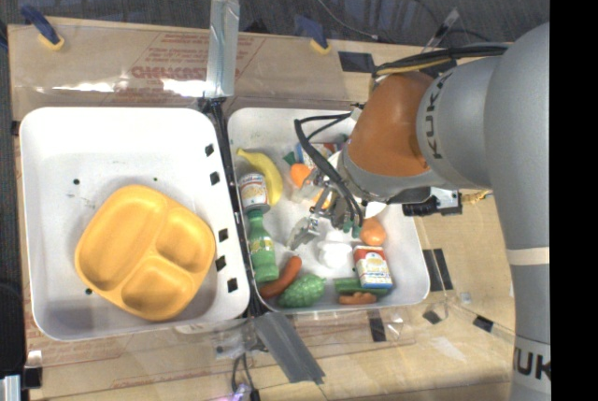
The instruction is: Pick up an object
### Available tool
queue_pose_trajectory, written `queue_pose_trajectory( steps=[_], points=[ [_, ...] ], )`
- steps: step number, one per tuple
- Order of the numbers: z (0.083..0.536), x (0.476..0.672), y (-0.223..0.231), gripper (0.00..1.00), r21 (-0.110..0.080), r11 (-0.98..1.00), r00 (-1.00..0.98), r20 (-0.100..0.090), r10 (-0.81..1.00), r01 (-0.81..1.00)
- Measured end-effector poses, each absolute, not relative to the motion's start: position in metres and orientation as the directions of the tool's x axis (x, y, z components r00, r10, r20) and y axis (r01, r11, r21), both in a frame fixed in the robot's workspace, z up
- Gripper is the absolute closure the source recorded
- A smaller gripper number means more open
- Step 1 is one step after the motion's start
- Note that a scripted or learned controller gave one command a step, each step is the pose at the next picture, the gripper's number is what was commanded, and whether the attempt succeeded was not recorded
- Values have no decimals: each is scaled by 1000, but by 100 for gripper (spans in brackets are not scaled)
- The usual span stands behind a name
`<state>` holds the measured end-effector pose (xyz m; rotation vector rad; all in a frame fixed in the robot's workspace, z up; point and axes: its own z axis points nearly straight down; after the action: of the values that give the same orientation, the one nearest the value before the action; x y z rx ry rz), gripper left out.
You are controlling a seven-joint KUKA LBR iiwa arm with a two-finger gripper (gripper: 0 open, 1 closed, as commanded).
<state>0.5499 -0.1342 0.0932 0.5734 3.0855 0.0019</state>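
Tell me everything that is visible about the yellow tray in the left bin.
The yellow tray is a rounded, shallow dish, plastic by its look, with a matte surface. Raised ridges divide it into three compartments, and nothing lies in them. It rests open side up on the floor of the left bin, turned at an angle to the bin's walls. It sits toward the bin's near side, its lower corner close to the front wall. No other object touches it.
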Motion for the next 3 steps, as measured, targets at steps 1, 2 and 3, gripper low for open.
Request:
queue_pose_trajectory(
  steps=[1,2,3],
  points=[
    [120,614,-131,0,1,865,-865,-4,501,501],
    [101,613,-113,0,-11,847,-847,-22,532,532],
    [94,592,-107,0,-3,824,-824,-5,567,567]
  ],
)
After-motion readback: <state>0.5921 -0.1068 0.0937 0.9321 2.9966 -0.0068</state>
